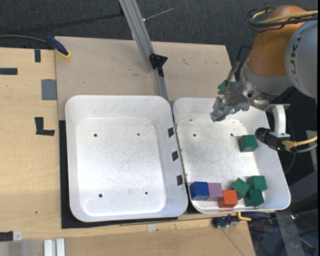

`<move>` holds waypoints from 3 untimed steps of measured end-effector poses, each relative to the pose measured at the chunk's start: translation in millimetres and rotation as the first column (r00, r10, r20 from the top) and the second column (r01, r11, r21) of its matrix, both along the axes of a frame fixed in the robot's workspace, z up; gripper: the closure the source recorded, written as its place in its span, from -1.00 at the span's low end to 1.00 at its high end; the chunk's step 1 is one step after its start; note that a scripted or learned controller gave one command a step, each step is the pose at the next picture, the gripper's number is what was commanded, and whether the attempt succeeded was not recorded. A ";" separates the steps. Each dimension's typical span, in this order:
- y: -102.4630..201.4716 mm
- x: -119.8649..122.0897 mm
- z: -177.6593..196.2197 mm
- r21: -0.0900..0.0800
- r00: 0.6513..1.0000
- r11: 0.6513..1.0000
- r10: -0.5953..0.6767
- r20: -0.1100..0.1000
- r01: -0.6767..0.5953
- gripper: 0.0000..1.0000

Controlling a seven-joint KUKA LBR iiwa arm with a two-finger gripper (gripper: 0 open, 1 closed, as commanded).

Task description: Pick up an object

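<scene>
My gripper (220,112) hangs over the far end of the right bin (210,153), with nothing visible in it. A lone green block (247,143) lies on the bin floor to its right and nearer the front. Along the bin's front wall sit a blue block (199,190), a purple block (215,190), an orange block (229,197) and three green blocks (254,197) packed close together.
The left bin (117,153) stands beside the right one, their rims touching. A slanted metal bar (141,31) runs down to the gap between the bins at the back. The arm's orange-banded wrist (272,47) looms over the right bin's far right corner.
</scene>
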State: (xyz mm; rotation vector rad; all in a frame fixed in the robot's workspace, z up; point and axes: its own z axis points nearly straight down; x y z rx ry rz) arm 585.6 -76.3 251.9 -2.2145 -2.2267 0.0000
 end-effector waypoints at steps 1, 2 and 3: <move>48.8 4.9 -14.4 0.000 1.000 1.000 0.000 -0.002 0.000 1.00; 98.4 14.5 -25.9 0.000 1.000 1.000 0.001 -0.002 -0.001 1.00; 156.1 14.5 -33.5 0.000 1.000 1.000 0.002 -0.001 -0.002 1.00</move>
